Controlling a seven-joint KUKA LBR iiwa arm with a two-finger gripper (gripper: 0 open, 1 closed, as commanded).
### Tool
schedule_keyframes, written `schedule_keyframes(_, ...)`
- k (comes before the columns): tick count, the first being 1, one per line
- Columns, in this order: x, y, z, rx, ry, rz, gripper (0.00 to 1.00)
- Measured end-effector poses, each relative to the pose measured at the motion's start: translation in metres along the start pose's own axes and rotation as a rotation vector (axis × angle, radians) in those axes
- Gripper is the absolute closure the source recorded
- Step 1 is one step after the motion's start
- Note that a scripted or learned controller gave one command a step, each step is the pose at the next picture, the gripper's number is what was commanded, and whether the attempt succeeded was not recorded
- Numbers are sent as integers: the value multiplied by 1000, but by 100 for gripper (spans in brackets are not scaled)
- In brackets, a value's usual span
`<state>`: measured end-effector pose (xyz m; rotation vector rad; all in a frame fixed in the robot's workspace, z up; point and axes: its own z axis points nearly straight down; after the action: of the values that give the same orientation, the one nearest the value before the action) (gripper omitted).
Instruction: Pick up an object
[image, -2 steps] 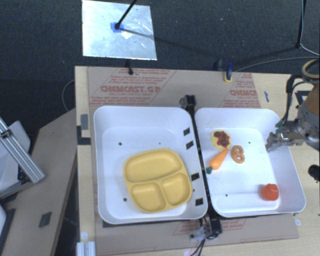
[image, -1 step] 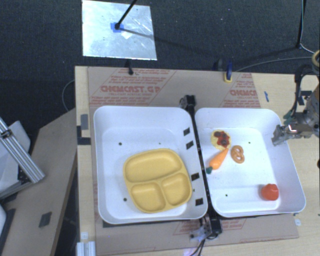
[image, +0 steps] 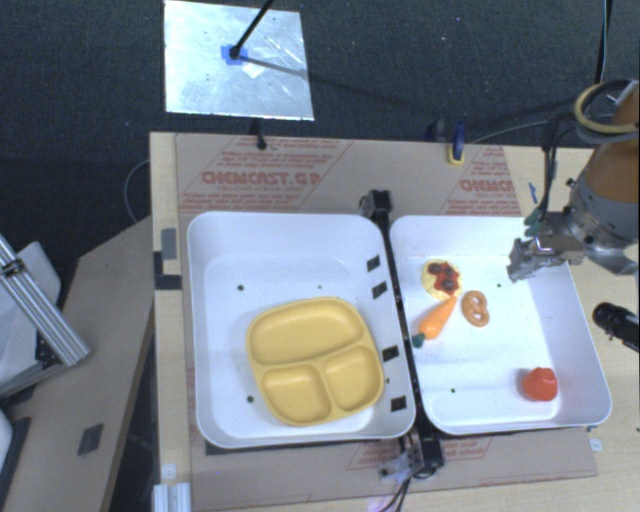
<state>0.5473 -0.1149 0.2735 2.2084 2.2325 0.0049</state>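
Camera view: left bin (image: 215, 300) holds a glossy yellow three-compartment tray (image: 315, 358). Right bin (image: 575, 340) has a tapered orange carrot (image: 436, 320), pretzel-shaped piece (image: 475, 308), small yellow-and-red piece (image: 441, 277), rounded red-orange object (image: 539, 384) near the front right corner. Arm comes in from right, gripper (image: 524, 262) low over the bin's far right side, nothing visibly held; finger gap can't be made out.

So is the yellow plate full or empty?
Empty. The yellow plate lies flat in the left bin, and all three of its sections show bare yellow.
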Motion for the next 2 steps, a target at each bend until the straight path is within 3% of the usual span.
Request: schedule_keyframes(2,108,44,16,-1,1,0,100)
